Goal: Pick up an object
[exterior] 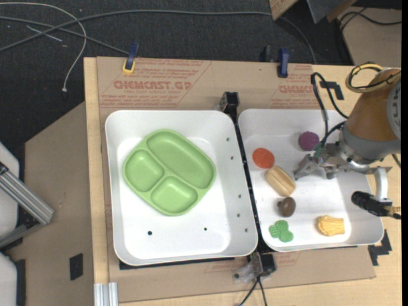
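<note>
The right bin holds several small toy foods. A purple ball lies near the back and an orange-red disc sits at the left. A tan bread roll lies in the middle, with a brown lump just in front of it. A green broccoli piece and a yellow corn piece rest near the front wall. My gripper hangs low over the bin, just right of the bread roll and below the purple ball, pointing left. I see nothing held in it.
The left bin carries a green divided plate. The grey arm with its orange band and black cables covers the right bin's right side. Blue clamps hold the cardboard base at the back.
</note>
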`<state>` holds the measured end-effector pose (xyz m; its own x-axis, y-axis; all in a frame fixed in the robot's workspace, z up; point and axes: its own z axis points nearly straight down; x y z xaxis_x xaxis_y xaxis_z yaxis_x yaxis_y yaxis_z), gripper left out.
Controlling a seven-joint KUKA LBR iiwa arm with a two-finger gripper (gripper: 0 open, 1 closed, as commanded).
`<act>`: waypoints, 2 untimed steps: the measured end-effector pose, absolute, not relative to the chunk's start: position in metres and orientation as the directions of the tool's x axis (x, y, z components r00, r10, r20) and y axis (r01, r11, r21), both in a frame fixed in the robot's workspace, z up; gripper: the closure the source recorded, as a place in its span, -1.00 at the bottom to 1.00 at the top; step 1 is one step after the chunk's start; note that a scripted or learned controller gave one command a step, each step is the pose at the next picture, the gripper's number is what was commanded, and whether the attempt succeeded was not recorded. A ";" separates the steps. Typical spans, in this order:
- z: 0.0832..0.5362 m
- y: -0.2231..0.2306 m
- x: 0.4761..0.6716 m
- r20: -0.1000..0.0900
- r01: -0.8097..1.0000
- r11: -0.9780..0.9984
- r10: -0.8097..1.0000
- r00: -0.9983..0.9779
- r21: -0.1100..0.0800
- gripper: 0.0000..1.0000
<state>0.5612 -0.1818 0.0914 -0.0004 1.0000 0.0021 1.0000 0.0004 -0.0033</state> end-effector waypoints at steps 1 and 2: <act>0.104 -0.182 0.562 0.001 1.000 0.000 1.000 0.000 0.001 1.00; 0.167 -0.185 0.567 -0.002 1.000 0.001 1.000 -0.001 0.004 1.00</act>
